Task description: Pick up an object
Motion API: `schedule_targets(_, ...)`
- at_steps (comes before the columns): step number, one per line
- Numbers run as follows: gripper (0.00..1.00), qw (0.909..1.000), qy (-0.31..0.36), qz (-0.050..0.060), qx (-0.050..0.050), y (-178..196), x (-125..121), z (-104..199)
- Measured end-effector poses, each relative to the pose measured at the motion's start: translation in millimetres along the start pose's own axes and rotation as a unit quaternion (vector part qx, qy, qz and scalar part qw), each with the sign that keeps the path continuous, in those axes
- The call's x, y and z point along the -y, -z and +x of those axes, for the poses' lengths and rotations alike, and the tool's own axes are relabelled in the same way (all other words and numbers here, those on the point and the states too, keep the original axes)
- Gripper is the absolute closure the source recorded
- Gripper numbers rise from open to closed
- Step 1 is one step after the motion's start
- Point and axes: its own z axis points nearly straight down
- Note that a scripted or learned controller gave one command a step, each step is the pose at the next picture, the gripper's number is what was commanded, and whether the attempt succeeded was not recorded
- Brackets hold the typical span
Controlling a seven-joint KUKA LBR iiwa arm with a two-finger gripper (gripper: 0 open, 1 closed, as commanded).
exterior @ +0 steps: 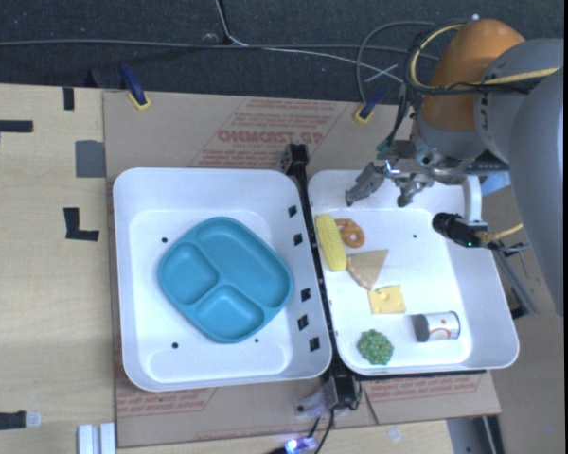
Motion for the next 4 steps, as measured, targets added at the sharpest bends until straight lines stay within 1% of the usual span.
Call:
schedule_targets(1, 0.0, 1.0, 0.0, 0.0, 0.0, -46, -2, -4)
schedule_targets(2, 0.0, 1.0, -0.001, -0.006, 0.002, -82, -3, -6)
schedule_targets(3, 1.0, 1.0, 0.001, -0.006, 0.0, -70, -4, -3)
schedule_targets(4, 1.0, 1.0, 0.001, -0.005, -0.001, -27, -7, 0)
